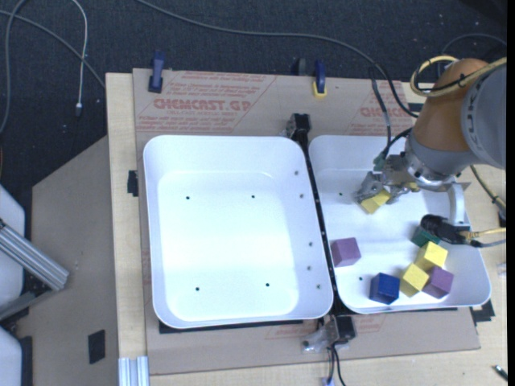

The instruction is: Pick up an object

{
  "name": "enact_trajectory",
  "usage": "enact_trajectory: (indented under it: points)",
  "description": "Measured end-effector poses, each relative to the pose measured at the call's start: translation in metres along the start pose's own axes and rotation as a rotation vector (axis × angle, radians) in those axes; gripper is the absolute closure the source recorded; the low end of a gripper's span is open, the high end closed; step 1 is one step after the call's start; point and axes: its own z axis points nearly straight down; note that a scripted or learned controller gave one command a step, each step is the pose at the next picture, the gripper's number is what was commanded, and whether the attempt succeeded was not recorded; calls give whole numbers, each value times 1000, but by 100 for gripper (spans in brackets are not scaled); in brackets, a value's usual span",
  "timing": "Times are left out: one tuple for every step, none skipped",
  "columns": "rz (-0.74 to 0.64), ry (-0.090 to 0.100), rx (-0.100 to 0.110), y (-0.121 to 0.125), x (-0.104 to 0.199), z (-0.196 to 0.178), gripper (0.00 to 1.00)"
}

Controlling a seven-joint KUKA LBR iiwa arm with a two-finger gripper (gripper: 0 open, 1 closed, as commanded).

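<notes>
Gripper: the gripper [378, 190] sits low in the right bin [354, 163], toward that bin's 11 o'clock area, its metal fingers spread to either side of a yellow block [373, 203].
Gripper state: it looks part-open around the block; whether the fingers press on the block cannot be told from this slanting view, so no hold is claimed.
Arm: the grey arm [483, 127] with its orange band [442, 111] reaches in from 3 o'clock, wrist bent down over the bin.
Task's thing: the yellow block lies tilted on the bin floor at the fingertips, well apart from the other pieces.
Other pieces: a purple cube [346, 251] rests near the bin's centre; at 5 o'clock a cluster gathers a blue cube [385, 288], two yellow cubes [425, 267], a second purple cube [440, 281] and a dark green piece [426, 233].
Left bin: the left bin [153, 240] lies just beside the right one on the tabletop [125, 135].
Step in hand: judged from the pose, this is the grasp itself, the descent seemingly finished and the lift not yet begun.
Next move calls for: closing squarely on the block's opposite faces, then a straight rise; since the block lies askew, a corner contact could let it twist or slip out.
</notes>
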Motion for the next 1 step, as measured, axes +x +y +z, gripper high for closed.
enact_trajectory:
  points:
    - [-5,0,-12,32,53,-147,100]
